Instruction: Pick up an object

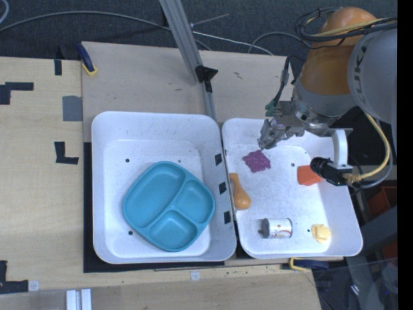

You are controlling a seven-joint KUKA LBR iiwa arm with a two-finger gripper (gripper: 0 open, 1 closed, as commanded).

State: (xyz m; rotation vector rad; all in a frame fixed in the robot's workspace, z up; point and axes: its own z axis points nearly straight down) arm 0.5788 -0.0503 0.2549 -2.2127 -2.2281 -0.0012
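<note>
Tool: the tool (268,139) hangs over the far part of the right bin (335,237), tips pointing down; they blur into one dark shape, so whether it is apart or together I cannot tell, and nothing shows clamped in it.
Arm: the grey arm (377,57) with its orange band (332,63) comes in from the right and covers the bin's far right corner; cables loop over it.
Purple object: a crumpled purple piece (257,161) lies just below the tool tips, close to them; whether they touch is hard to make out.
Orange block: an orange block (307,175) sits to the right of the tool, partly hidden behind a black fitting on the arm.
Orange gourd shape: a pear-like orange thing (239,194) lies nearer than the tool, against the bin's left wall.
Can: a small can (275,227) lies on its side, further toward the near edge.
Yellow piece: a small yellow item (320,232) is just right of the can, too small to identify.
Left bin: the left bin (110,134), well left of the tool, holds a blue divided plate (169,205).
Tabletop: the pale tabletop (39,173) carries both bins; a metal post (184,37) rises behind them.
</note>
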